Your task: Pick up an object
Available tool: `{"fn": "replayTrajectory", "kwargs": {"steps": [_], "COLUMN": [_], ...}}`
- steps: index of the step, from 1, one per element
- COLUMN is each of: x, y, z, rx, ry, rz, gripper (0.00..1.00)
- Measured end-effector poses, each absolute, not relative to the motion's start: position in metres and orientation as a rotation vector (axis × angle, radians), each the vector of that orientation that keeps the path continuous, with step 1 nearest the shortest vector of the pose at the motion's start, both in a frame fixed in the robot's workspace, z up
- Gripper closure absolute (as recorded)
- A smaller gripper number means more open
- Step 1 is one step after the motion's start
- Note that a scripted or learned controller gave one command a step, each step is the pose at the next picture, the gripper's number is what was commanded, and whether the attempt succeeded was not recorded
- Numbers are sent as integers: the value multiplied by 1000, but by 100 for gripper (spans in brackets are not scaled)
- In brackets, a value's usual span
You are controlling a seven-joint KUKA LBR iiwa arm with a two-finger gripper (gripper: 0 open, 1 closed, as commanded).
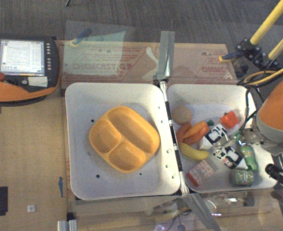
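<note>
The grey arm with its orange band reaches in from the right over the right bin; whether its hand is spread or pressed together cannot be told. That bin holds a banana, carrot, small boxes and a green can. A yellow divided tray lies in the left bin.
</note>
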State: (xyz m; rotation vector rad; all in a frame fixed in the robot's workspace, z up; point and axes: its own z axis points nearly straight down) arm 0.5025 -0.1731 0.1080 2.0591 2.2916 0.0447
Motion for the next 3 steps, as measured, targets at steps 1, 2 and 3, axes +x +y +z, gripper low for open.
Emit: {"fn": "replayTrajectory", "kwargs": {"steps": [1, 2, 3], "x": [537, 582, 643], "y": [-129, -160, -147], "z": [107, 106, 106], "rx": [2079, 2189, 2239], "ry": [2289, 2214, 2208], "rz": [35, 37, -13], "gripper": [0, 0, 0]}}
